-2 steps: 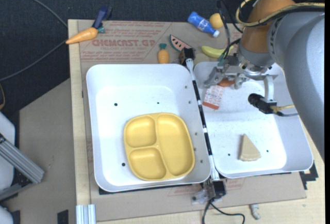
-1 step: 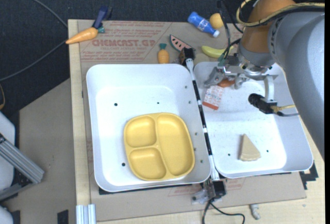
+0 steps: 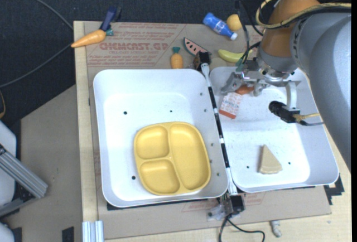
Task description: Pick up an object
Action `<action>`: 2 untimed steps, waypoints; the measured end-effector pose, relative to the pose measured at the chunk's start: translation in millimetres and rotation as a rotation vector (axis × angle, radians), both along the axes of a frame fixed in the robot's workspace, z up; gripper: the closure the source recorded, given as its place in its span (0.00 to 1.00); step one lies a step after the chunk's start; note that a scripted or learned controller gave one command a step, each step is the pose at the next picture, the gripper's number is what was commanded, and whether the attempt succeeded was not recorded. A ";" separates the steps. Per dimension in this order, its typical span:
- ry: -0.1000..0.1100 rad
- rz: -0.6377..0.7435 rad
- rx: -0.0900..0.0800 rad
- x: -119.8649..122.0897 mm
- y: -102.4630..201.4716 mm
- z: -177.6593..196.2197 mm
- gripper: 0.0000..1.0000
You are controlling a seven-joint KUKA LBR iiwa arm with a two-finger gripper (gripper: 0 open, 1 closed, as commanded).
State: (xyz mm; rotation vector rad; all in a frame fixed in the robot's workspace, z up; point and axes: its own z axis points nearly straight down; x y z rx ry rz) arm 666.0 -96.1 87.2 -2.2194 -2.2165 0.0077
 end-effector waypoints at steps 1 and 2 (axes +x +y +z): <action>-0.001 -0.001 -0.001 0.1 0.8 0.1 0.00; -0.009 0.001 0.002 1.8 -16.1 0.9 0.00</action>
